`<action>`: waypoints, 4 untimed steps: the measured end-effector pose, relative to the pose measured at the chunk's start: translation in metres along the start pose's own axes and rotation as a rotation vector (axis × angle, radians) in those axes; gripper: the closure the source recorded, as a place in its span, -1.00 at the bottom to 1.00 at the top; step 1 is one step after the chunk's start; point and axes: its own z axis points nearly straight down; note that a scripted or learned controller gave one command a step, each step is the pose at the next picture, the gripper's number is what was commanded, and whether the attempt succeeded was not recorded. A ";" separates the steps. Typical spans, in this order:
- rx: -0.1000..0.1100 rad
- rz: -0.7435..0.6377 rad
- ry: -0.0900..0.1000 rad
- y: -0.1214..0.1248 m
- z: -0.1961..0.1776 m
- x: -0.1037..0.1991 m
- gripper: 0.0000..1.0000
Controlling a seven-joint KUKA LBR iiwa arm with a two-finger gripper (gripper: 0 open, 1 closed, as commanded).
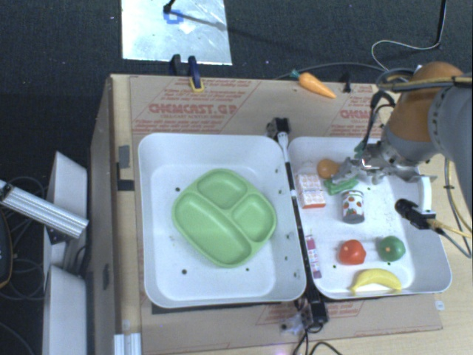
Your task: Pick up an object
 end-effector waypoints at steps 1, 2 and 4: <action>0.059 -0.006 0.006 0.027 0.005 0.004 -1.00; 0.061 -0.007 0.015 0.027 0.007 -0.001 -1.00; 0.044 -0.006 0.009 0.029 -0.001 -0.001 -1.00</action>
